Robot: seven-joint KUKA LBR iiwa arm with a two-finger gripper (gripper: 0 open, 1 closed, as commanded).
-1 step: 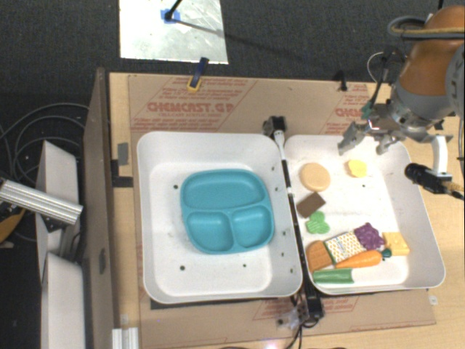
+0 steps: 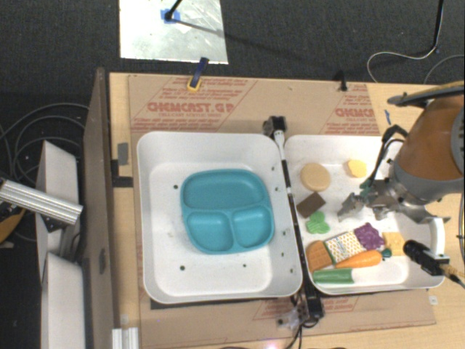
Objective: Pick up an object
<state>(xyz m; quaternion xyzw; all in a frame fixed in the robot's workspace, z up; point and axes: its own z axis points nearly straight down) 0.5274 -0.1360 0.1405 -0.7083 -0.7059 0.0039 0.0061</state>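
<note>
My gripper (image 2: 354,203) hangs over the middle of the right bin (image 2: 330,148), above bare white floor. Nothing shows in its grasp. Just left of it lie a brown block (image 2: 312,203) and a green piece (image 2: 317,225). Below it sit a purple grape bunch (image 2: 368,235), a checked cracker (image 2: 343,247) and an orange carrot (image 2: 361,259). A tan round biscuit (image 2: 315,176) and a yellow piece (image 2: 357,168) lie toward the bin's far side.
The left bin (image 2: 163,158) holds a blue divided plate (image 2: 227,209). At the right bin's near edge are an orange-brown piece (image 2: 317,255), a green stick (image 2: 333,275) and a pale yellow block (image 2: 394,240). The arm (image 2: 430,151) covers the bin's right side.
</note>
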